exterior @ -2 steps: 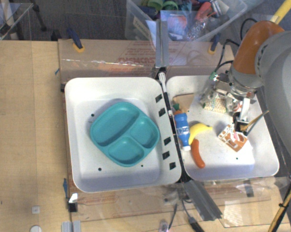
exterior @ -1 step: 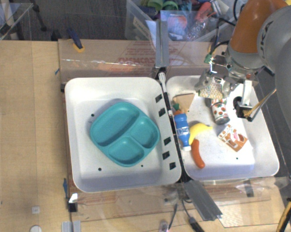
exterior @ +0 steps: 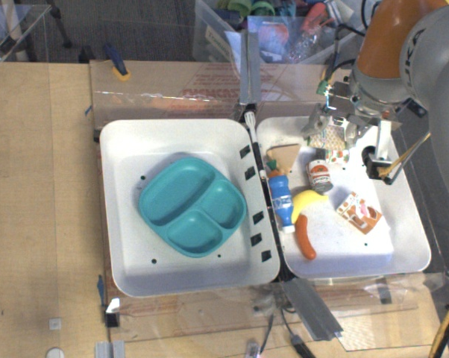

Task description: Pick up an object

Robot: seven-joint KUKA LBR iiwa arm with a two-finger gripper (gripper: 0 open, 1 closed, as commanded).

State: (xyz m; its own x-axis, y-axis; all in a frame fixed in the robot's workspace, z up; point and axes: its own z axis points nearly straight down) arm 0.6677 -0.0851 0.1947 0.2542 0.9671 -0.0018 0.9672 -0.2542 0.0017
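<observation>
camera view looks down on two white bins side by side on the desk. the left bin [exterior: 120,200] carries a teal divided plate [exterior: 192,206], lying flat near its middle, long axis running from the bin's far-left toward its near-right.

the right bin [exterior: 403,245] carries the small items. a blue tube [exterior: 281,198] lies along the bin's left edge, long axis far to near, white cap toward the near edge. just right of it a yellow banana-like piece [exterior: 308,200] sits beside an orange-red sausage [exterior: 305,237], whose long axis runs far to near, tilted slightly right at the near end. a small can with a red label [exterior: 319,176] stands near the centre. a tan wedge [exterior: 283,156] lies toward the far-left corner. a red and white patterned block [exterior: 359,212] lies right of centre, turned diagonally.

the end effector [exterior: 335,134] hangs over the bin's far edge, beside a speckled item [exterior: 333,139]; whether its grip is wide or narrow i cannot tell.
</observation>
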